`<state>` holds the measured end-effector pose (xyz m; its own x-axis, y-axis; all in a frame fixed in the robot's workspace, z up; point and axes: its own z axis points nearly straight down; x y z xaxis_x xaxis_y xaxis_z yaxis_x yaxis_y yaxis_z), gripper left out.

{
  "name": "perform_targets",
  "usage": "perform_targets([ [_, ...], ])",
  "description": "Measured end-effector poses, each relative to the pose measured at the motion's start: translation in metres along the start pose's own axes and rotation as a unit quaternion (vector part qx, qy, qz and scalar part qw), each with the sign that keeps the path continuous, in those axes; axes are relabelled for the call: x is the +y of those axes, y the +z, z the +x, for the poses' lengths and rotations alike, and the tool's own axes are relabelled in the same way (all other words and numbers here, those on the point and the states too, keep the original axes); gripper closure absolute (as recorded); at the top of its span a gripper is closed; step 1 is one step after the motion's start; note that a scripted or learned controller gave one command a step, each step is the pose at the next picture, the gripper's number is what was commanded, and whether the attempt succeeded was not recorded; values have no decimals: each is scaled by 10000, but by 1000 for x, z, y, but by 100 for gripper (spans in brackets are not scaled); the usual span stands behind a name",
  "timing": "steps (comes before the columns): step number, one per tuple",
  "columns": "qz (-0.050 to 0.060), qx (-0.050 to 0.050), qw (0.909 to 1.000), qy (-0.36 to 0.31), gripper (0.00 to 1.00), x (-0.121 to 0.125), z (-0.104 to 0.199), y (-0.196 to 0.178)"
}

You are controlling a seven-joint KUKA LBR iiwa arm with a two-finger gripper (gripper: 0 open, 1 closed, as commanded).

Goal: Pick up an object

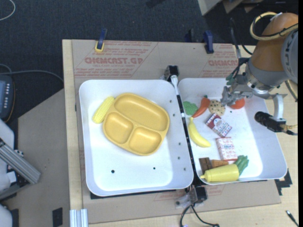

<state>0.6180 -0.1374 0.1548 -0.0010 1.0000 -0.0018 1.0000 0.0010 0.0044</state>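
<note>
Dark carpet all round; cardboard-topped bench (142, 56) bearing two shallow white bins side by side, left bin (90, 126) and right bin (270, 150), with blue clamps at the far edge. Candidate objects for pickup clustered in the right bin: round speckled cookie (217, 107) just beside the gripper; orange carrot (202, 106) touching the cookie's left side; green leaf-shaped piece (190, 108) left of the carrot; red-orange rounded item (237, 103) partly hidden behind the gripper, identity unclear. Gripper (228, 97) positioned low over the far part of the right bin, above the cookie and the red-orange item; finger spacing not discernible, nothing visibly held. Further toward the near edge: red-and-white packet (218, 125), banana (197, 134) along the bin's left wall, red-and-white carton (227, 149), brown block (207, 164), yellow corn cob with green husk (224, 173) at the near rim. Left bin: yellow three-compartment tray (136, 123) near centre, second corn cob (103, 109) touching the tray's left edge. Grey arm with orange band (270, 51) entering from the right.
</note>
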Motion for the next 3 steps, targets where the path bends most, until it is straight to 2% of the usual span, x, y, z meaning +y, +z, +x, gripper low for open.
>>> perform_targets([
  [1,-18,-2,10000,-1,100,4,-3,-64],
  [2,6,4,10000,-2,100,4,-3,-71],
  [3,-1,9,10000,-22,100,26,45,-81],
])
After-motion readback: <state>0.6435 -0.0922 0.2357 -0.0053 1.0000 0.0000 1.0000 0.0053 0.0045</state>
